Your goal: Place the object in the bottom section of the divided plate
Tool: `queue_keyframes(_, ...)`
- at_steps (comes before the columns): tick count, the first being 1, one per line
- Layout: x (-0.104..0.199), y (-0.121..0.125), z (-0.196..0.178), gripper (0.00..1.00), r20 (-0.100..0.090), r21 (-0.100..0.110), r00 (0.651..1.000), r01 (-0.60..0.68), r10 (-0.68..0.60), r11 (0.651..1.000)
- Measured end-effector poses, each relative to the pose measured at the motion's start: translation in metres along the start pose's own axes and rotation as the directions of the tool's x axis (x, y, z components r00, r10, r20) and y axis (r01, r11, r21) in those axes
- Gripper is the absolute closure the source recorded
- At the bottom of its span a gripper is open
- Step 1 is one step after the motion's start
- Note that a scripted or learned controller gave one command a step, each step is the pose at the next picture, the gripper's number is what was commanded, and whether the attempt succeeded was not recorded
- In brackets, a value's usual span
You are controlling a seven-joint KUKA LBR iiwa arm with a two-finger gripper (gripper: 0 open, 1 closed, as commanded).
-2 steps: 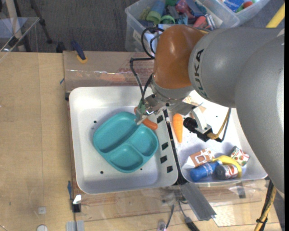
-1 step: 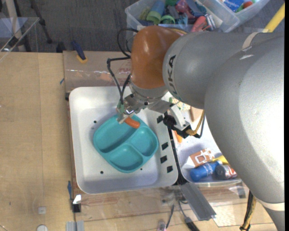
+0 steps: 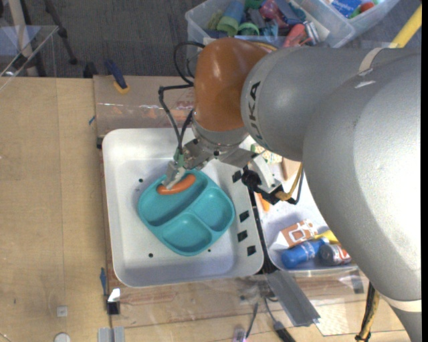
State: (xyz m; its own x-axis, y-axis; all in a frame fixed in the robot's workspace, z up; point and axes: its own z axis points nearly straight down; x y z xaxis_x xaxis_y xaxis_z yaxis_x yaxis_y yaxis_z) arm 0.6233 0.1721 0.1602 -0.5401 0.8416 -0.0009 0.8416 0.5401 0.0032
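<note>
A: Orange object (image 3: 177, 186), where does it lie?
B: In the upper section of the teal divided plate (image 3: 190, 217), inside the left white bin (image 3: 127, 220). The claw (image 3: 175, 175) is right on it; whether the claw is spread or pinching, I cannot tell.
A: And the surface (image 3: 47, 200)?
B: Pale wood. The right bin (image 3: 314, 270) holds a blue bottle (image 3: 302, 254). Behind, a clear box of bright toys (image 3: 267, 20).

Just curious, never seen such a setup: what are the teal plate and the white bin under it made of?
Plate: probably moulded plastic, since its teal colour is even, the dividers are rounded and the sheen is soft. Bin: likely plastic too, smooth matte white with rounded corners, though painted metal can't be ruled out.
</note>
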Motion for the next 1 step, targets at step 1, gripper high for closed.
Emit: queue_keyframes(1, -0.0346, -0.0367, -0.0857, 0.00, 0.001, 0.000, 0.993, -0.120, 0.120, 0.993)
